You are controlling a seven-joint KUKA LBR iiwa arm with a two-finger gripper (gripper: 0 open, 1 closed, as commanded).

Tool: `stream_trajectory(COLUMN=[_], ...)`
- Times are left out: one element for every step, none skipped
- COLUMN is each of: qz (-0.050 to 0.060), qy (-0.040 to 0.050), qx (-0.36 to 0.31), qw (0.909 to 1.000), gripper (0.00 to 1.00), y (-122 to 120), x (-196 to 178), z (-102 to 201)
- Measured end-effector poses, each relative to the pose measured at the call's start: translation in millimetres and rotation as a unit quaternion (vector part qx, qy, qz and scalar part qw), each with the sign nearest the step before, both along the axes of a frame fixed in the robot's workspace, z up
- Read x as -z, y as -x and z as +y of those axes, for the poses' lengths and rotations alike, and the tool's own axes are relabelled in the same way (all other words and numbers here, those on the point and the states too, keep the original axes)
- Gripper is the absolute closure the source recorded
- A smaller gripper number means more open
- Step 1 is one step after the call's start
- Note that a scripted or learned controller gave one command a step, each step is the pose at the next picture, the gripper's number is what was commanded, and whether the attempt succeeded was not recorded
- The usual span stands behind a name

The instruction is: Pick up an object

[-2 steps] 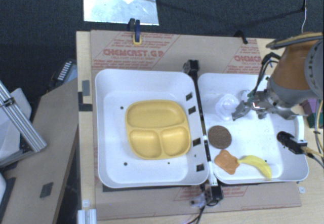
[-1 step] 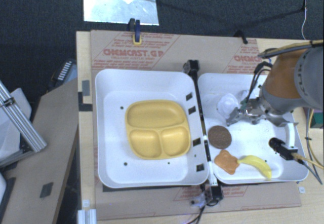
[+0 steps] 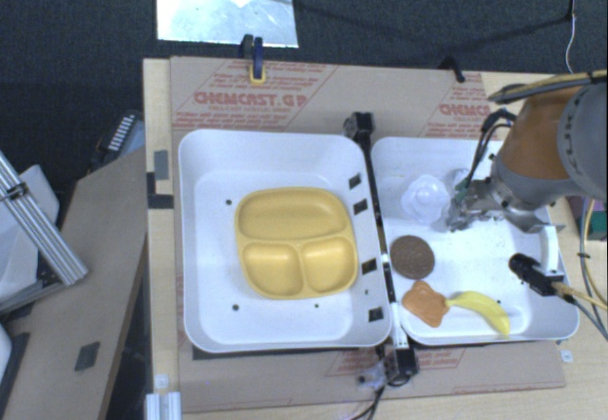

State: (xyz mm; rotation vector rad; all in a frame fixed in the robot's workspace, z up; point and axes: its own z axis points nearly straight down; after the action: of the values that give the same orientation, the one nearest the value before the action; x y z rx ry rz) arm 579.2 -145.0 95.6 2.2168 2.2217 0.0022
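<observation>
The right bin (image 3: 556,318) holds several things. A clear plastic cup (image 3: 424,197) lies near its back left. A round brown disc (image 3: 412,257) sits in front of it. An orange piece (image 3: 425,302) and a yellow banana (image 3: 483,311) lie near the front wall. My gripper (image 3: 462,211) is low over the bin floor, just right of the clear cup and behind the banana. Nothing shows held in it.
The left bin (image 3: 204,219) holds a yellow divided plate (image 3: 290,239). A black divider strip (image 3: 372,219) runs between the bins. The grey and orange arm (image 3: 541,147) reaches in over the right bin's back right corner.
</observation>
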Motion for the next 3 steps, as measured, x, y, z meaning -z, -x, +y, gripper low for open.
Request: stream_trajectory(qz=[-0.001,-0.003,-0.002], qy=[0.0003,0.0003,0.0004], qx=[0.0,-0.001,-0.001], qw=[1.0,1.0,1.0], gripper=[1.0,1.0,1.0], y=[-5.0,-13.1,-14.9], x=[-47.1,-106.4,-161.0], z=[-7.7,-0.6,-0.9])
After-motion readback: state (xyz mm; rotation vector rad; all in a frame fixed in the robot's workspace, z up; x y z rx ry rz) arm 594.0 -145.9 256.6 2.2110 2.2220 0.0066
